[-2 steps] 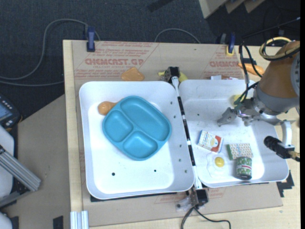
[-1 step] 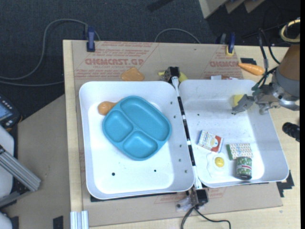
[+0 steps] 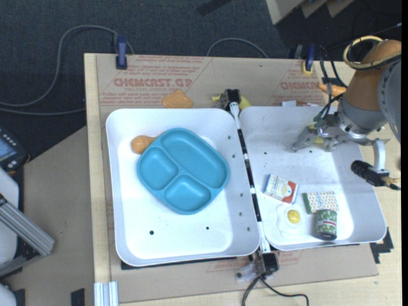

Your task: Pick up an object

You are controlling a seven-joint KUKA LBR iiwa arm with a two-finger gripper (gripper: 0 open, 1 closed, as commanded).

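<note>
Camera view, looking down at a slant on a wooden bench: two shallow white plastic bins sit side by side at the centre of the frame. The left white bin holds a light-blue divided plastic plate with three compartments, lying flat near the bin's middle. An orange rounded toy peeks out at the plate's upper-left edge, touching it.

The right white bin carries four small items clustered toward its lower half. A small white-and-red printed packet lies nearest the divider between the bins. Below it rests a white toy fried egg with a yellow yolk. Just to the right of the packet sits a flat green-patterned rectangular box, and directly below that box, touching it, lies a dark green printed can on its side.

At the upper right of the frame, the grey arm with its orange band reaches in over the right bin. Its two-finger metal gripper hangs over bare bin floor in the upper part of that bin, well apart from the four items; it has hold of nothing, and how far its fingers are spread cannot be told.

On the bench above the left bin rests a small orange piece.
</note>
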